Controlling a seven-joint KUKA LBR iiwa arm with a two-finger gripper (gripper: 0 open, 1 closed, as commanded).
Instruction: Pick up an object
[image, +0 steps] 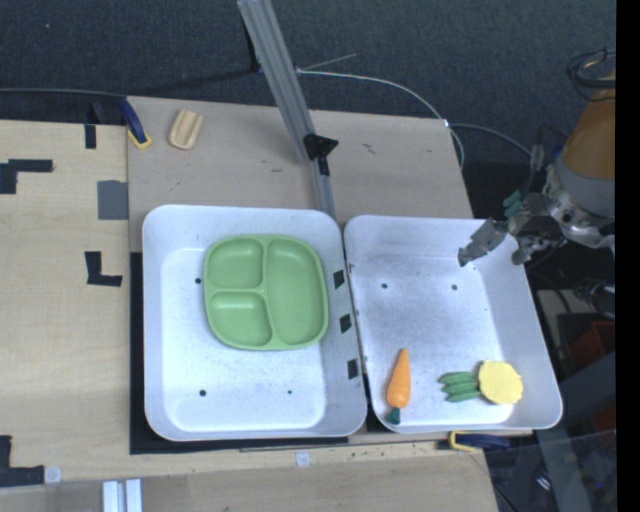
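An orange carrot (399, 377) lies near the front of the right bin (430, 290). To its right sit a green pea pod (459, 385) and a yellow round piece (500, 382), touching each other. A green divided plate (266, 291) rests in the left bin (165, 330). My gripper (498, 250) hangs over the right bin's far right rim, well behind the carrot and the pod. Its two fingers stand apart with nothing between them.
A grey metal pole (285, 85) slants down from the top to the gap between the bins. A tan block (185, 129) and a blue-and-yellow clip (135, 124) lie on the bench behind the left bin. A white cable (420, 105) runs behind the right bin.
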